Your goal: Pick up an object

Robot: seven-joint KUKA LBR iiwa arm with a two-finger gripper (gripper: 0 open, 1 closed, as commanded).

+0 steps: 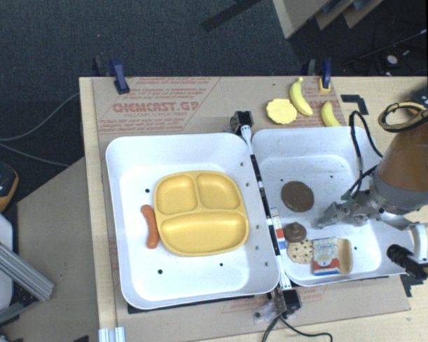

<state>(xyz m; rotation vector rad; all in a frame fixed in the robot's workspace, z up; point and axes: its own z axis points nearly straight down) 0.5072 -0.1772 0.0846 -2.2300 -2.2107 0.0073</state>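
Bright even overhead light, soft shadows, slight overall blur.

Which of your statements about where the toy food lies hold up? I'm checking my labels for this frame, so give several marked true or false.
1. The hot dog lies inside the yellow divided plate. False: it lies beside the plate, on the left bin floor.
2. The brown disc lies in the right bin. True.
3. Two bananas lie in the right bin. False: they lie on the bench beyond it.
4. The chocolate-chip cookie lies in the right bin. True.
5. The gripper is over the left bin. False: it is over the right bin.
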